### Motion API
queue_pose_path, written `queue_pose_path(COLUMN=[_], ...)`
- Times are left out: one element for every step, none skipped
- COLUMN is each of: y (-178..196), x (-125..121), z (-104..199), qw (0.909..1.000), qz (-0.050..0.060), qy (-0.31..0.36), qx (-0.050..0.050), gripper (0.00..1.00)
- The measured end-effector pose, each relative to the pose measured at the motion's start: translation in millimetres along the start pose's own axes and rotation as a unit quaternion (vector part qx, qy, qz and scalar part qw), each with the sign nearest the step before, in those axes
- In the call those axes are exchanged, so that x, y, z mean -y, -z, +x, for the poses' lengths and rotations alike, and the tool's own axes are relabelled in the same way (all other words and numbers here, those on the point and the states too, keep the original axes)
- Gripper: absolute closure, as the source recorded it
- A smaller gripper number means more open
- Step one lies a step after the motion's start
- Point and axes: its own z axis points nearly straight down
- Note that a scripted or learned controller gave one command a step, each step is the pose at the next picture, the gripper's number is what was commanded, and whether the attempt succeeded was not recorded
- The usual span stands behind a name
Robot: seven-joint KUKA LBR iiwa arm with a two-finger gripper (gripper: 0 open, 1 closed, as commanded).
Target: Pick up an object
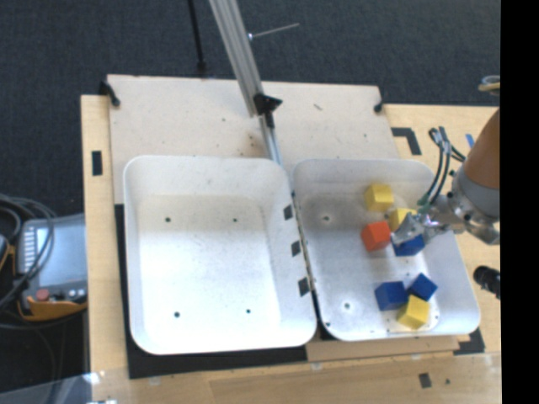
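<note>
Camera view caught the claw [413,232] low in the right white bin [337,183], its grip impossible to judge, a blue cube [408,245] beneath, orange cube [376,236] and yellow cube [379,196] crowding alongside.

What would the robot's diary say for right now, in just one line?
gripper low in right bin | at blue block, beside orange block | grasp unconfirmed

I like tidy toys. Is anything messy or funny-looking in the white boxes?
A bit messy. All the blocks sit jumbled in the right bin; a yellow block and two blue blocks huddle crookedly at its near edge. Nothing looks broken or spilled.
</note>
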Motion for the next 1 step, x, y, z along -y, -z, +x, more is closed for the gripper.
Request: queue_pose_path(y=[63.9], x=[-5.8], z=[-1.2], qw=[1.0], qz=[-0.001], qy=[0.004], qx=[0.0], gripper=[1.0])
